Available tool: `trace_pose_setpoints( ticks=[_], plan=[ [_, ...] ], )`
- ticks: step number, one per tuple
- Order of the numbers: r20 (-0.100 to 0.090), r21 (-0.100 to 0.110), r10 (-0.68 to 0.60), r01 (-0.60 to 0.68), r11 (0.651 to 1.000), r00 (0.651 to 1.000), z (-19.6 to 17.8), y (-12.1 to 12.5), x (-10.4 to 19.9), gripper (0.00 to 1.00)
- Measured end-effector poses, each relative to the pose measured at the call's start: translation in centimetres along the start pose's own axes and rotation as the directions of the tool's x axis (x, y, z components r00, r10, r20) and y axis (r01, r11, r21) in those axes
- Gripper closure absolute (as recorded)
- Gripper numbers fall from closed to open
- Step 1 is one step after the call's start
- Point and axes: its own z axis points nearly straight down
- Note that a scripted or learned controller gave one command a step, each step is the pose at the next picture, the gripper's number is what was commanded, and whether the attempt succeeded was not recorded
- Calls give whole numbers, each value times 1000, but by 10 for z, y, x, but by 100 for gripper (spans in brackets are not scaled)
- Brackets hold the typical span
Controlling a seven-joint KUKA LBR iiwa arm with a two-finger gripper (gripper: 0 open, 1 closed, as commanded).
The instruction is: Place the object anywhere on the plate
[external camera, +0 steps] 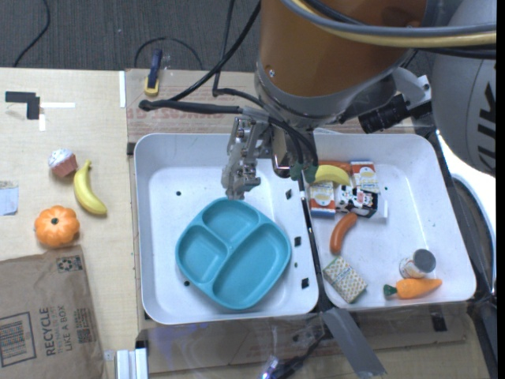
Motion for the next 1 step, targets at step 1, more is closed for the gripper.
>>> trace_pose_setpoints(
  ticks=[1],
  plan=[
    [-3, 1, 49, -49, 999, 999, 117, 10, 0, 100]
  ],
)
